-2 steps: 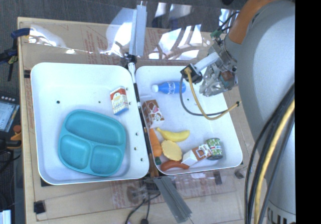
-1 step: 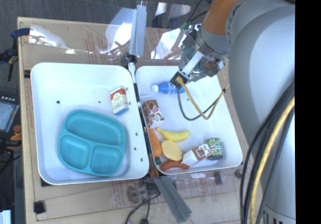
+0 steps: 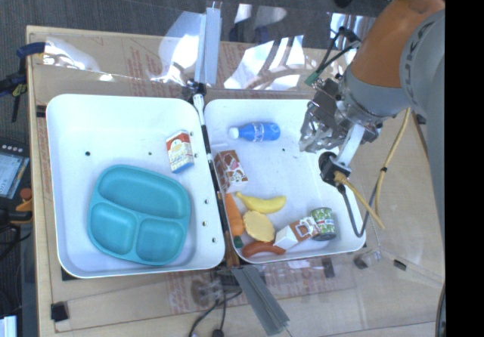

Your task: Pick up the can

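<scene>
The can (image 3: pixel 323 224) lay on its side in the near right corner of the right bin (image 3: pixel 291 111), a green-labelled tin touching a small red-and-white carton (image 3: pixel 295 233) on its left, with a banana (image 3: pixel 262 202), a yellow fruit (image 3: pixel 259 227), a carrot (image 3: pixel 233 214) and a red pepper (image 3: pixel 255 250) further left along that bin's near edge. The gripper (image 3: pixel 314 135) hung above the same bin's far right side, well apart from the can, and how far it was open could not be told. A blue bottle (image 3: pixel 255 131) lay left of the gripper, while the left bin (image 3: pixel 68 124) held a teal divided tray (image 3: pixel 139 213) and a small carton (image 3: pixel 179 151).
</scene>
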`<state>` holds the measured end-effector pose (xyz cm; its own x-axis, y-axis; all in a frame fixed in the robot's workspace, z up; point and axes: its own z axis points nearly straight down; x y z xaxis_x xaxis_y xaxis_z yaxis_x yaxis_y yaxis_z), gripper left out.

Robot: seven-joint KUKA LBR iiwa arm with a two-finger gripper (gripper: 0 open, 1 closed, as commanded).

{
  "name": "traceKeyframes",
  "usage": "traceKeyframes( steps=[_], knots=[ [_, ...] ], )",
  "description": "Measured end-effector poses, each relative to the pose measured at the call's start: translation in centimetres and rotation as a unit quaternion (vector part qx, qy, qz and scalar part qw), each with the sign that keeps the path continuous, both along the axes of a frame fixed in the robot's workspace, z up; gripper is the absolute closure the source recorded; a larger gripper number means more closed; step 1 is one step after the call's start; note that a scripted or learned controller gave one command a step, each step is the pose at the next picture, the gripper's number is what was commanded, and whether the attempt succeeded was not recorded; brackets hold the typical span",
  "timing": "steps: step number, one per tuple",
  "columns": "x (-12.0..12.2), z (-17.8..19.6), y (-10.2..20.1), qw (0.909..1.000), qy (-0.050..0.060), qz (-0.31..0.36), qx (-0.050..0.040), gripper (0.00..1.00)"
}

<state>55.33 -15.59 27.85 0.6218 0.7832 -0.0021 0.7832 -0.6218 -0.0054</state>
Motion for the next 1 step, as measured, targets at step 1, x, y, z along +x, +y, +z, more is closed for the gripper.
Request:
traceKeyframes(
  steps=[1],
  knots=[
    [6.81, 1.73, 7.36, 0.9688, -0.002, 0.248, -0.0003, 1.0]
  ],
)
